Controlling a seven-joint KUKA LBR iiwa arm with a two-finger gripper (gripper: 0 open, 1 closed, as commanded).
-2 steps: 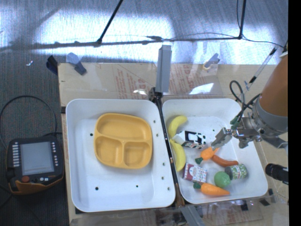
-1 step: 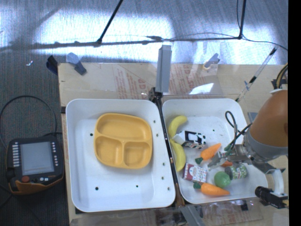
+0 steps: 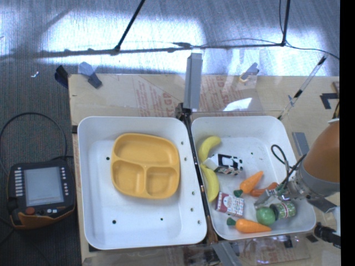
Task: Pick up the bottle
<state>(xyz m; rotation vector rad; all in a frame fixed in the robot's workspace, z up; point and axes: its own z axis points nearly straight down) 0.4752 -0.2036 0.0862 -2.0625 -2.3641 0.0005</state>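
In the right bin (image 3: 260,127), down toward five o'clock, we see the bottle (image 3: 275,211) lying on its side, its green end pointing toward nine o'clock and its labelled body toward three. The claw (image 3: 284,193) sits just above it, at the bottle's twelve o'clock, at the end of the grey arm (image 3: 324,165) with its orange band that comes in from three o'clock. We cannot tell whether the claw is released or clenched; its tips are too small and blurred, and the bottle does not appear between them.

Around the bottle we find a carrot (image 3: 248,225) just at its seven o'clock, near the bin's lower rim, and a second carrot (image 3: 250,182) at its ten o'clock. A small red and white carton (image 3: 230,204) lies at the bottle's nine o'clock. Further toward eleven o'clock rests a black and white milk carton (image 3: 226,164), and along the bin's nine o'clock wall lie two bananas, one (image 3: 208,145) above the other (image 3: 210,183).

In the left bin (image 3: 94,204) we see a yellow divided plate (image 3: 146,165), set toward the bin's twelve o'clock half. Both bins stand side by side on the desk (image 3: 133,96). Off the desk at nine o'clock, a control pendant (image 3: 40,195) lies on the floor.
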